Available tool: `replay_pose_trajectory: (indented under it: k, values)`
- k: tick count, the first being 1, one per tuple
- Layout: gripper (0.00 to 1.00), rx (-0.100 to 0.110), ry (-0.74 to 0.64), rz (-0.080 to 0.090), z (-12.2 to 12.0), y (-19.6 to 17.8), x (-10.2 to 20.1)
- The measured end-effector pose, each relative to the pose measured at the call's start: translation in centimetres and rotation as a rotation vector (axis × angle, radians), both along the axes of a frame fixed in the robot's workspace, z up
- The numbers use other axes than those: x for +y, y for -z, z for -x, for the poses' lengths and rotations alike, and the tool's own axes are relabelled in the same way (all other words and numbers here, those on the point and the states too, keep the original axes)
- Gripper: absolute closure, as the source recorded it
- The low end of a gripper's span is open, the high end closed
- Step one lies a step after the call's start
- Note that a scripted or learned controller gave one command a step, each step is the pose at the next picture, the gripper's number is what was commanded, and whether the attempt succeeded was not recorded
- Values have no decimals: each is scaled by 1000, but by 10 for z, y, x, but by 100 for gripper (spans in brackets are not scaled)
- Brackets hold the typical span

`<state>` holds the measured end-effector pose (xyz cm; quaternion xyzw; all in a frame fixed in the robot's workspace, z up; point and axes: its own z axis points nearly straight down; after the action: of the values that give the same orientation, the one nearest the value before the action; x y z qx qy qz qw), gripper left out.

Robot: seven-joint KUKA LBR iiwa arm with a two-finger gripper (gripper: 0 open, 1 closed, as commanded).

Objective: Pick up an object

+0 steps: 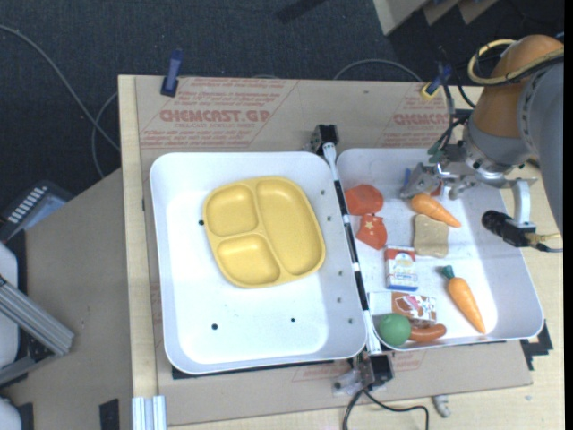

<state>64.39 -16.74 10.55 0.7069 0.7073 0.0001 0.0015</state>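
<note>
Orange is the colour to watch: an upper carrot [436,210] lies in the right bin [524,285] near its far edge, and the gripper [436,179] hangs right over that carrot's blunt end. You cannot tell from this slanted view whether the tool is released or clenched, because the metal parts blur together above the carrot. Nothing reads as lifted, so you should judge the pick as not yet done: the approach looks made, while the grasp and the raise are left.

Around it, you have a tan sponge-like block [431,236] just beside the carrot toward the near edge, close enough to be nudged in a descent. Two red pieces [365,201] sit by the bin's left wall, a small white carton [402,270] lies near the middle, and a second carrot [466,300] lies toward the near right corner. A green ball [392,329] and a red sausage-like toy [424,333] crowd the near left corner.

Your left bin [170,267] carries a yellow divided plate [262,230], well apart from the work. The bin's far wall, close behind the gripper, leaves little room there.
</note>
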Motion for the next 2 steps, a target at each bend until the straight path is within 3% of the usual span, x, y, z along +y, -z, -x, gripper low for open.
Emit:
replay_pose_trajectory:
  k: [1,2]
  values:
    - [100,-2,-2,2,-1,-10,1]
    - [100,-2,-2,-1,10,-97,48]
